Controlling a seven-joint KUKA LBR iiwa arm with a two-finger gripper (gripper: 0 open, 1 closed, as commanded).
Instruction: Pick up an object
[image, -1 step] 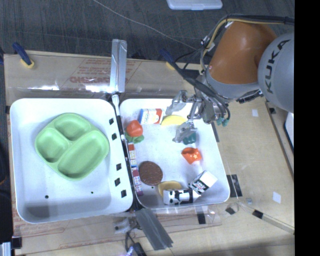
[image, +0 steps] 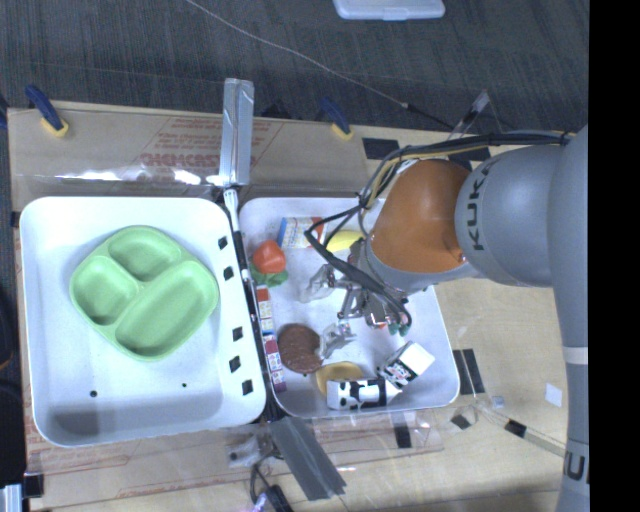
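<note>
The gripper (image: 345, 325) hangs low in the right bin (image: 437, 322), beside the brown round cookie (image: 298, 346); whether it grips anything cannot be told; a red tomato (image: 268, 257) lies farther back on the left; the left bin (image: 50, 330) holds a green divided plate (image: 143, 290).

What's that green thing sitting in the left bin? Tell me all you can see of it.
The green plate is a divided dish with three shallow compartments, rounded in outline, pale green and plastic-looking. It lies flat and upright on the floor of the left white bin, towards the bin's upper half, with nothing in its compartments.
</note>
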